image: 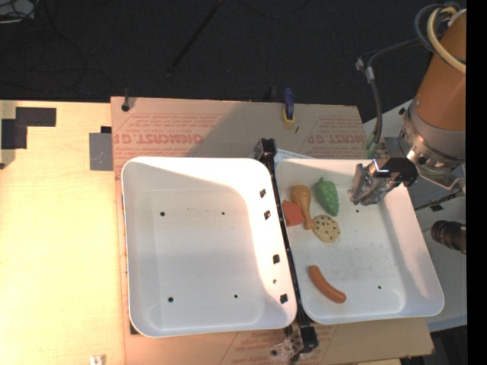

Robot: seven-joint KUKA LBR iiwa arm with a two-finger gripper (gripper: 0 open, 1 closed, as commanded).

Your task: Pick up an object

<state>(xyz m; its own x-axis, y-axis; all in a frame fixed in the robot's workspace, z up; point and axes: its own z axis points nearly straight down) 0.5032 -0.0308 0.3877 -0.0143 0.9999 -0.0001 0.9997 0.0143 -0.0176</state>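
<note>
Sausage (pixel 326 284) alone mid-bin, end effector (pixel 366 191) near far rim

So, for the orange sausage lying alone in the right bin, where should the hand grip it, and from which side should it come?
Grip the sausage at its middle, across its narrow width, coming straight down from above. It lies flat and slanted on the right bin floor, with free floor on both long sides, so the fingers probably fit there. The hand is up near the green piece.
</note>
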